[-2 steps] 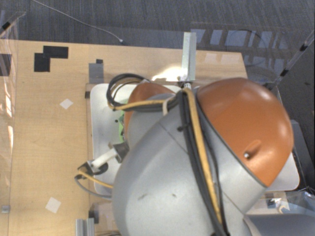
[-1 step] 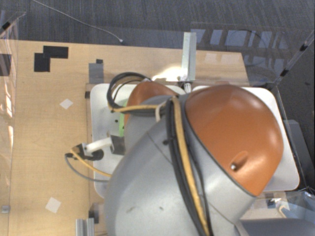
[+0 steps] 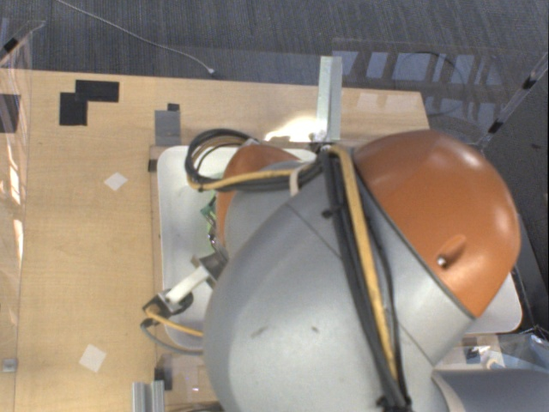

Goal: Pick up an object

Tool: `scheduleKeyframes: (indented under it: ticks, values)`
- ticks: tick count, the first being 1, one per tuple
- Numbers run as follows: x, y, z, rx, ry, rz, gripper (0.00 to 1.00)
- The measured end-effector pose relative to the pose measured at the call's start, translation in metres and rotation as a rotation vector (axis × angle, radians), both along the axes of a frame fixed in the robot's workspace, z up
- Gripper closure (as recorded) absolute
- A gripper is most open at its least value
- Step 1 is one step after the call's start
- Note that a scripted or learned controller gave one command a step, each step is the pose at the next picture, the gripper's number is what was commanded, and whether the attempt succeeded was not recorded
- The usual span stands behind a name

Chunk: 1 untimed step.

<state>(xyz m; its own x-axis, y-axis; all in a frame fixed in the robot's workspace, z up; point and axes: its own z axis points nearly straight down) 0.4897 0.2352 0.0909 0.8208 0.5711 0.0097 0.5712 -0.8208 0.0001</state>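
The arm [image 3: 343, 316] is seen covering most of the left bin [image 3: 171, 230] on the worktop [image 3: 77, 230], so neither the fingers' state nor any object's position can be told, and a grasp should be confirmed before lifting is judged successful.

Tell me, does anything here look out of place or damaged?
Nothing looks damaged or spilled. The arm covers most of the bins, so their contents cannot be judged. A black cable loops over the left bin.
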Motion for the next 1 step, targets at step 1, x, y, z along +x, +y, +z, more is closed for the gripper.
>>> scheduleKeyframes:
  ticks: [1]
  values:
    - [0.0086, 0.0018, -0.0001, 0.008, 0.003, -0.404, 1.00]
